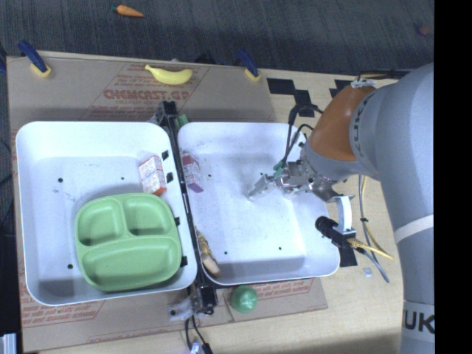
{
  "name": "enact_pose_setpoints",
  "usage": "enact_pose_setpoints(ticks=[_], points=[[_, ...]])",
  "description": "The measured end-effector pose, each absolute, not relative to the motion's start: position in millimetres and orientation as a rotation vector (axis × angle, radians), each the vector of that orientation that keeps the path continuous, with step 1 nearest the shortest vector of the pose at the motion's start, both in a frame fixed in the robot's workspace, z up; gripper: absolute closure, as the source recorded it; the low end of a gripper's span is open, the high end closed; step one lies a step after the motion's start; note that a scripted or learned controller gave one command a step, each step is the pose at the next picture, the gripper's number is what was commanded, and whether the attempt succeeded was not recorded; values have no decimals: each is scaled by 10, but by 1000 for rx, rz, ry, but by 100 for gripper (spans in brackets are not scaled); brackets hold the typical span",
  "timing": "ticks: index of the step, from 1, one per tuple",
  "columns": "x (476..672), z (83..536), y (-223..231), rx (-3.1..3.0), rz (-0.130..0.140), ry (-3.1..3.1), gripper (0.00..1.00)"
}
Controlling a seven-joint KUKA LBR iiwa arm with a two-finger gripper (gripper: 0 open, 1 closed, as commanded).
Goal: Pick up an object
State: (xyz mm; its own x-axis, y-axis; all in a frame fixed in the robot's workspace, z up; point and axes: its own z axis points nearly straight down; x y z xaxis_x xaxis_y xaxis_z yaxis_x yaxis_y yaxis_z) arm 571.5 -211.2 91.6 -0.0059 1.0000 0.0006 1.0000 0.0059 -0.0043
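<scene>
A single camera sits fixed above the bench (295, 312) and looks down at a slant, far enough off to take in both bins whole. The left bin (44, 153) and right bin (243, 135) fill the middle of the view. Dark floor (221, 13) runs beyond the bench's far edge. The arm (398, 146) enters from the right.
</scene>
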Motion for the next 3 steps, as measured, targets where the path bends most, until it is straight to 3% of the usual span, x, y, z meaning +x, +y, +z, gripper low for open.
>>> enact_pose_setpoints(ticks=[1, 2, 3], points=[[4759, 1167, -1691, -2212, 3, -2226, 0], [5572, 916, -2043, -2215, 1, -2226, 0], [4891, 1160, -2074, -2213, 2, -2226, 0]])
